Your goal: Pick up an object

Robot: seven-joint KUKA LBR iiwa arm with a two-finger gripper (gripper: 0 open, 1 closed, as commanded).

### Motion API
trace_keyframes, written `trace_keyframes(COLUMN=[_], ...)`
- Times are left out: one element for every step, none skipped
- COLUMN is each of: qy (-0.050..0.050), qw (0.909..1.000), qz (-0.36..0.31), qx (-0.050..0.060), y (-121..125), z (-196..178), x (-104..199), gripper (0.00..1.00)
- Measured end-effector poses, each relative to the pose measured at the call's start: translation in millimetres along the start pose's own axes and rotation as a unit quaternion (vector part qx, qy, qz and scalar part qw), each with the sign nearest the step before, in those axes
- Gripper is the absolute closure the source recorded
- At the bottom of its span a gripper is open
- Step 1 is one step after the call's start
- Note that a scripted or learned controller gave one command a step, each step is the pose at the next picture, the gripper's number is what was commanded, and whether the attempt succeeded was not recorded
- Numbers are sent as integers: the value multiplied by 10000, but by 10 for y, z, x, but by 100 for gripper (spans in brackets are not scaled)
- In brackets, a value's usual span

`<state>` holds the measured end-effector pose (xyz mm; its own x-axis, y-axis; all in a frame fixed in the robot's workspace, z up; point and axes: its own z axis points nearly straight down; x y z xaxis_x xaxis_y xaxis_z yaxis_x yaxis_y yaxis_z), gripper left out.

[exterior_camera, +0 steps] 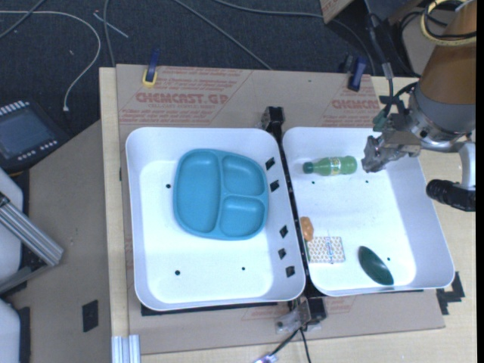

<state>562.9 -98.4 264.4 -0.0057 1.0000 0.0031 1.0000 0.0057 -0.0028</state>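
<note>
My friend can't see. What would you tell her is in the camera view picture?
A robot arm's gripper hangs over the right white bin, right beside a green bottle lying on its side. That bin also holds a dark green object, a patterned packet and a small orange item; the left bin holds a blue divided plate.

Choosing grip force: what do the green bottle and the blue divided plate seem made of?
Green bottle: likely thin translucent plastic, glossy, with a white label band. Blue divided plate: looks like moulded hard plastic, uniform matte-satin colour with soft rounded compartment ridges.
</note>
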Motion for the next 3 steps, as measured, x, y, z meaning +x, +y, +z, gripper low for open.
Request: trace_keyframes(qy=[-12, -6, -7], qw=[10000, 10000, 10000], qz=[1, -5, -1], qx=[-27, -24, -20], y=[252, 396, 641], z=[17, 6, 162], x=[459, 1029, 1540], gripper=[100, 100, 100])
